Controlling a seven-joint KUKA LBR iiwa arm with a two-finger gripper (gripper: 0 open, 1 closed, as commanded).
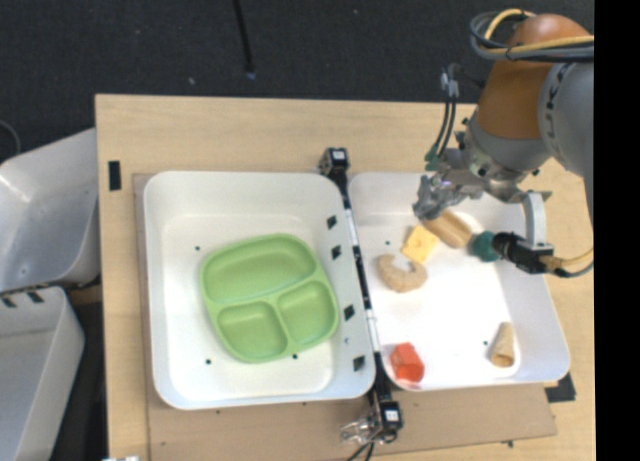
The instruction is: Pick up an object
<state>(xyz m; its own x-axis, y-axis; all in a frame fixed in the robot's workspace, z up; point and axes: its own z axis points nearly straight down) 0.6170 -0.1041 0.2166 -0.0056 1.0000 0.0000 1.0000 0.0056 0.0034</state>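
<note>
Gripper (437, 199) of mine is hanging over the far edge of the right white bin (520, 364), touching a tan cylindrical roll (453, 228); whether anything is clasped, I cannot tell. Just beside it, a yellow cheese wedge (420, 245) and a beige curved pastry (401, 274) are lying mid-bin.
</note>
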